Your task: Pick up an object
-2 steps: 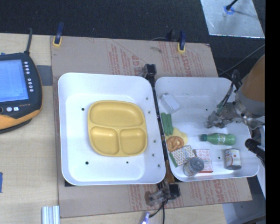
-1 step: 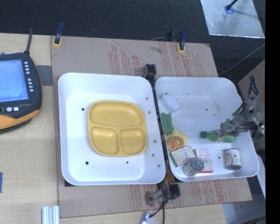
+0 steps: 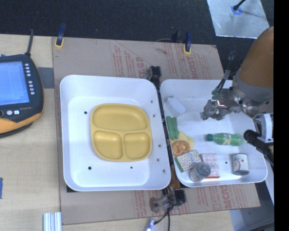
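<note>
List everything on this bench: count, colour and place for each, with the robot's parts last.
left bin: 1, white, middle of the bench
divided tray: 1, yellow, three compartments, inside the left bin
right bin: 1, white, beside the left bin
bottle: 1, green, lying on its side in the right bin
small can: 1, white and red, near corner of the right bin
green item: 1, left edge of the right bin
packets and small items: several, mixed colours, a pile I cannot separate, near left of the right bin
handheld controller: 1, orange and black with a blue screen, far left
clamps: 2, blue and yellow, far edge of the board
arm: 1, orange band, from the right
hand: 1, grey, over the right bin
</note>
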`<action>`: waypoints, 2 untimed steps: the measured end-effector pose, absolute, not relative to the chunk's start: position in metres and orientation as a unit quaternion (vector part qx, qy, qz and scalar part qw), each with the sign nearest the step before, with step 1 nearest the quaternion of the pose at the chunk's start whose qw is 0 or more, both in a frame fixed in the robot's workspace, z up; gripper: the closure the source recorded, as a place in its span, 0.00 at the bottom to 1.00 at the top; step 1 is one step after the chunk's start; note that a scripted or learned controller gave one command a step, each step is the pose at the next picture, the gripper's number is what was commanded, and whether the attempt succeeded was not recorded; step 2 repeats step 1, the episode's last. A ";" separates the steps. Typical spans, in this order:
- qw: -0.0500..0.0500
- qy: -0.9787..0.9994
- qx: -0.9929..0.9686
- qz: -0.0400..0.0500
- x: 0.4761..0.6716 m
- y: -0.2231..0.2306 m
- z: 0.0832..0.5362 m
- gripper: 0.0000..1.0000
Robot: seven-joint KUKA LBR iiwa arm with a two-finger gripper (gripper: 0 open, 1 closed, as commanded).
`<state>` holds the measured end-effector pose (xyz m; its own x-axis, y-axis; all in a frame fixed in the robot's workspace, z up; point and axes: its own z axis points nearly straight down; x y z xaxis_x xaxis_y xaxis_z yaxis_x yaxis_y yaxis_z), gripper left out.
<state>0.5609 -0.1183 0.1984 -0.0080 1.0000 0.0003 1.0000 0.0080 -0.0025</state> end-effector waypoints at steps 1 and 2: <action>0.002 -0.710 -0.704 0.002 0.531 -0.030 0.221 1.00; 0.002 -0.710 -0.704 0.002 0.531 -0.030 0.221 1.00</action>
